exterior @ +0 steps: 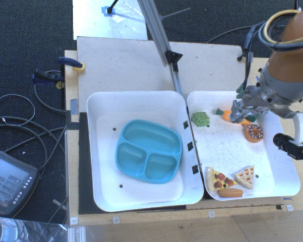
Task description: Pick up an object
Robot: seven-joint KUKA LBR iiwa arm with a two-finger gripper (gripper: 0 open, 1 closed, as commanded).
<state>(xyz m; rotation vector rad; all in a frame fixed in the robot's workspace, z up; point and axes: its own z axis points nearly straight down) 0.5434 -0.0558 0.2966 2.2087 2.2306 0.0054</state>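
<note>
End effector (241, 112) sits low in the right bin (293, 183), near its far wall, right over an orange toy (225, 115), maybe a carrot. Only the toy's left end sticks out from under the tool on its left side; the rest is covered. Long axis looks roughly left-right, but too much is hidden to be sure. Can't tell if the tool is spread or pressed together, and can't tell if it pinches the toy, since contact is hidden.

Other candidates relative to the tool: donut (253, 133) just beside it, toward the camera and a bit right. Green broccoli piece (200, 118) near, to its left, past the orange toy. Two pizza slices (222, 178) (245, 176) and a hotdog (230, 192) well apart, toward the camera at the bin's near edge. Blue divided plate (148, 150) far left in the left bin (103, 185).

Judgement: orange toy is the target, directly below, so the next move turns on closing across its short side and lifting straight up. Risk: the toy slips out left.
</note>
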